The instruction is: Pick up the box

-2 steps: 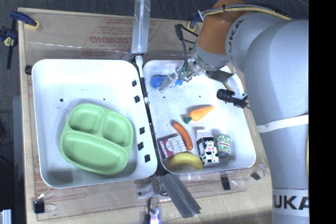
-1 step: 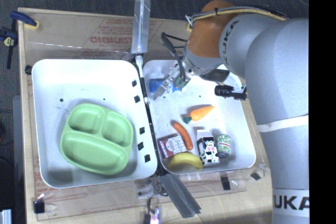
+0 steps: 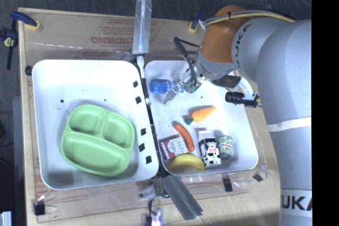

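A: Where's the tool [image 3: 177, 88] in the camera view?

B: In the upper part of the right bin [image 3: 246, 129], hanging off the grey arm [image 3: 275, 71] that reaches in from the right. It sits just beside a blue object [image 3: 159, 86], maybe touching it; I can't tell whether it is open or closed.

A: And the box?

B: My best guess is the small black-and-white carton [image 3: 210, 152] near the bin's front edge, standing between the banana [image 3: 186, 162] and the little can [image 3: 225, 146]. The dark red packet [image 3: 173, 146] to its left could also pass for a box.

A: So which way from the tool?

B: Toward the front of the bin and a little to the right in the picture, well apart, with the carrot [image 3: 202, 113] and the red sausage [image 3: 184, 136] lying between. The carton seems to stand upright, tightly hemmed in, so I'd judge a straight drop from above the fair approach.
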Tool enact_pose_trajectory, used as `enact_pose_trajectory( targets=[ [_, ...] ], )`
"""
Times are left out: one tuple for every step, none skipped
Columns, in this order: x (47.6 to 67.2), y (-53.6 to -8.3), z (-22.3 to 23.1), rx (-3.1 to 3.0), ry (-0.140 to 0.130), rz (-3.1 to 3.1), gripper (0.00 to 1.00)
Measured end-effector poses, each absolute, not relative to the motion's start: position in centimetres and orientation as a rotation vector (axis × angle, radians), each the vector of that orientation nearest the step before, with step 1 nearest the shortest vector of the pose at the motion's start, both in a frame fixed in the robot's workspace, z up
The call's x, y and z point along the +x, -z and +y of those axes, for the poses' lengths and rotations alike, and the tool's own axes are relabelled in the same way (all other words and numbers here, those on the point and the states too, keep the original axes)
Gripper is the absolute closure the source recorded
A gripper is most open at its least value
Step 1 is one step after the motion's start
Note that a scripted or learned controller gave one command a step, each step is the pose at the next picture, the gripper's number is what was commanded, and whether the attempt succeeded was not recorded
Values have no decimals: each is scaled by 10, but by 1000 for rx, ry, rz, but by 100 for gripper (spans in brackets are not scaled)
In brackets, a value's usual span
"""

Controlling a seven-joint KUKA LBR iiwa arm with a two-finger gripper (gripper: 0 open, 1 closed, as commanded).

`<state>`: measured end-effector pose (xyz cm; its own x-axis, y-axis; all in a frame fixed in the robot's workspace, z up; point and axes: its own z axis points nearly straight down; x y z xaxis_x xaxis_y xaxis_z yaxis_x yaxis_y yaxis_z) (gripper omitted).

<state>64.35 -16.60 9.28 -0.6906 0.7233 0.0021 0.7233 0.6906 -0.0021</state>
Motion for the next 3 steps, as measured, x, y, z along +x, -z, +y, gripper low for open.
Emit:
enact_pose_trajectory(
  targets=[
    [644, -104, -166, -1229, -2, -2889, 100],
    [644, -228, -77, -1280, -1, -2871, 100],
    [618, -212, -80, -1616, -4, -2689, 100]
  ],
)
